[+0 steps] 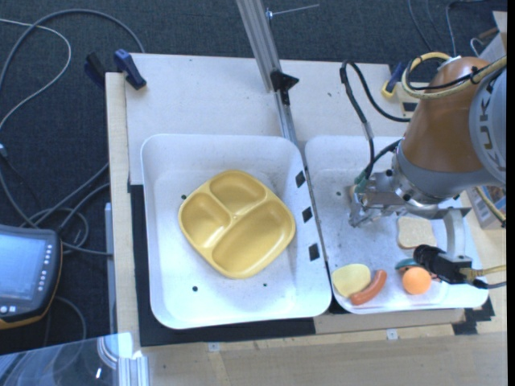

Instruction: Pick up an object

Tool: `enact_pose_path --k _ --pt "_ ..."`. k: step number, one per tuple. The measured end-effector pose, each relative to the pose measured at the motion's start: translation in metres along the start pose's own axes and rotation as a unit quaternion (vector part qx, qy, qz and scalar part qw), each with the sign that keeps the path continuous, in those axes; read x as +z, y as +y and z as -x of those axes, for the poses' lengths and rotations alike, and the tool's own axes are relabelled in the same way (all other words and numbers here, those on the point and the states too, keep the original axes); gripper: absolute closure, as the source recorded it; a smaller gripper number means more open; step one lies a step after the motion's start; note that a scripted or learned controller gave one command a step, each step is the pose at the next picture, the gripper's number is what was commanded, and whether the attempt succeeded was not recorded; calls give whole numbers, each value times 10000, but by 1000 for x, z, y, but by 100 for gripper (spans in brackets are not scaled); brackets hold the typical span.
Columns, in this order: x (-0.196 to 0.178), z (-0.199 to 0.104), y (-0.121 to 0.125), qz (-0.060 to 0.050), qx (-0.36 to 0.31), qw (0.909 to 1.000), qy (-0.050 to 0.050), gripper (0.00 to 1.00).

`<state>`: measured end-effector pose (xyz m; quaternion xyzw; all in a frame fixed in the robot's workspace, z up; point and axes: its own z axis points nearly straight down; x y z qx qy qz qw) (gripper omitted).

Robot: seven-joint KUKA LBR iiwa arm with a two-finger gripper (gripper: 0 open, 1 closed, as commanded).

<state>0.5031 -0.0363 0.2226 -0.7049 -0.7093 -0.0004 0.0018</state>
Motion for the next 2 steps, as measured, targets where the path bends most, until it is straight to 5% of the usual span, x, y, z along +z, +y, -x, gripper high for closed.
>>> enact_pose_path --k 2 --pt "-1 -101 32 14 -5 10000 -3 100"
